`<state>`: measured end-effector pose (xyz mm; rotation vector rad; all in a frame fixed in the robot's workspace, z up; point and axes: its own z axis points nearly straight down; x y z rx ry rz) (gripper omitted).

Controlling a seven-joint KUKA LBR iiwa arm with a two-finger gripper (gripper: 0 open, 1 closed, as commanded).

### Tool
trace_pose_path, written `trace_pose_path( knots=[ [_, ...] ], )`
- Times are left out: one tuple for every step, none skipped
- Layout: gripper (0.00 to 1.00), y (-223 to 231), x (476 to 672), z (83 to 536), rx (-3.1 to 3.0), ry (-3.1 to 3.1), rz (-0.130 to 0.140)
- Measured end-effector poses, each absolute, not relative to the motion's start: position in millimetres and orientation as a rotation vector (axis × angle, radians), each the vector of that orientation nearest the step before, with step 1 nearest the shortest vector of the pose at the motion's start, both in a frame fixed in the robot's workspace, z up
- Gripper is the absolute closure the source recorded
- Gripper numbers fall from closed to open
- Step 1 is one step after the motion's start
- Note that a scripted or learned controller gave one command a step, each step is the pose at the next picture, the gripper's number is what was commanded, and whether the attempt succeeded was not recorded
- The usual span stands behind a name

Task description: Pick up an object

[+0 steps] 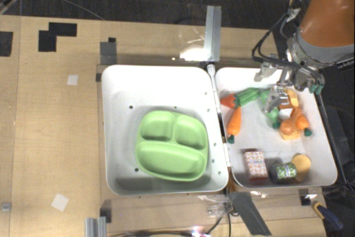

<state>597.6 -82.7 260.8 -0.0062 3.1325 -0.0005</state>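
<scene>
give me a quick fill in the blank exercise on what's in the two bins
1. The green three-compartment plastic plate lies in the ____ bin.
2. The orange toy carrot with the green top lies in the ____ bin.
3. The two-finger gripper hangs over the ____ bin.
4. The small patterned box sits beside a dark can with a ____ label.

Missing words: left; right; right; green
</scene>
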Motion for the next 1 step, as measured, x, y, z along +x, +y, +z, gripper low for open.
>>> trace_pose_path(
  knots=[
    [0.00, -111.3, 506.6, 141.5, -0.009, 3.141, 0.000]
  ],
)
